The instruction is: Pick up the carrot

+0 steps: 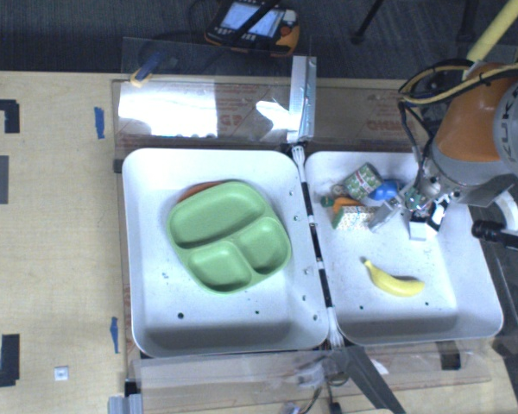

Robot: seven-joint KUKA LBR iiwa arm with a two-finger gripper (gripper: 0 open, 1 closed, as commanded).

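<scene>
- The carrot (pixel 334 202) appears as a small orange piece with a green end, lying in the right bin (pixel 475 313) at about ten o'clock from that bin's middle, close to the wall that divides the two bins.
- Just at its three o'clock sits a cluster: a white speckled packet (pixel 350 218), a green-labelled can (pixel 363 180), and a blue object (pixel 383 191). They crowd against the carrot; whether they touch it is hard to say.
- A banana (pixel 394 282) lies well apart, at five o'clock from the carrot.
- The gripper (pixel 419 203) hangs low over the bin at three o'clock from the cluster, with nothing visible in it; whether it is spread or closed I cannot tell.
- The left bin (pixel 147 317) holds a green divided plate (pixel 229 235) with something reddish peeking from under its eleven o'clock edge.
- In my judgement the pick is not yet done: the carrot rests on the bin floor, so approach, grasp and lift all remain.
</scene>
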